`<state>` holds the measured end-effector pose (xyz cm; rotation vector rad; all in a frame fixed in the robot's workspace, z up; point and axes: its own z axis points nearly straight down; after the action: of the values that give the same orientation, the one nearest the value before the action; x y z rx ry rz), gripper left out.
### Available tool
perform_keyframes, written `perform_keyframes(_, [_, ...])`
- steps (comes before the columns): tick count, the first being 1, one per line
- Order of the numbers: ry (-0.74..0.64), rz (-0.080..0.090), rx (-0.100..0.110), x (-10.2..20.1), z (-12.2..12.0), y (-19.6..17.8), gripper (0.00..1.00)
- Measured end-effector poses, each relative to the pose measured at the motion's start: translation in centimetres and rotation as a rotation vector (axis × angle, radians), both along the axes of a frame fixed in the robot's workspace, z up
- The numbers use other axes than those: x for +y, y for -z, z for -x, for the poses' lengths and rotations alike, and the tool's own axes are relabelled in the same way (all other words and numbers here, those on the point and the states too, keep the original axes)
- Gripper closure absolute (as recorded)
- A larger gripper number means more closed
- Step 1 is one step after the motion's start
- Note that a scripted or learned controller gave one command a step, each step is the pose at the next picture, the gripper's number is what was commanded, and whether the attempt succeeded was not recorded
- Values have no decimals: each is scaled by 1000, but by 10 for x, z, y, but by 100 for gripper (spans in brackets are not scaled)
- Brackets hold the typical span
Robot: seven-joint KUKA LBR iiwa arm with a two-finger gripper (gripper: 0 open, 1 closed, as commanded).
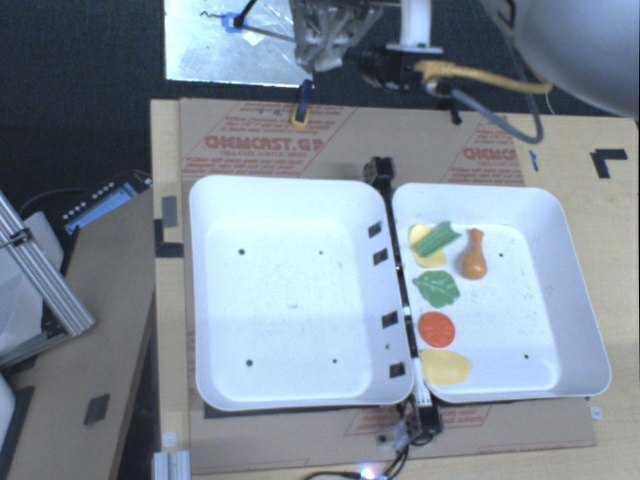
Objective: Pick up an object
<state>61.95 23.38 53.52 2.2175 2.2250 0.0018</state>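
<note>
Several small toy foods lie along the left side of the right bin [560, 268]: a green and yellow corn piece [435, 238], an orange drumstick [473, 255], a green leaf [437, 287], a red tomato [436, 329] and a yellow piece [444, 367]. My gripper [322, 50] hangs high at the top of the view, above the bench's far edge and well away from both bins. Nothing shows between its fingers.
The left bin [290, 288] sits beside the right one, joined by a black clipped divider [398, 288]. A silver plate [225, 28] lies at the far back. A yellow cable [480, 75] trails from the arm. A metal frame [40, 278] stands at left.
</note>
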Motion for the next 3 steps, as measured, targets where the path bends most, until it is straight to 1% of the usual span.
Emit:
perform_keyframes(1, [0,0,1,0,15,5,100])
perform_keyframes(2, [1,0,-2,0,9,0,100])
perform_keyframes(3, [5,2,-2,-9,-48,1,100])
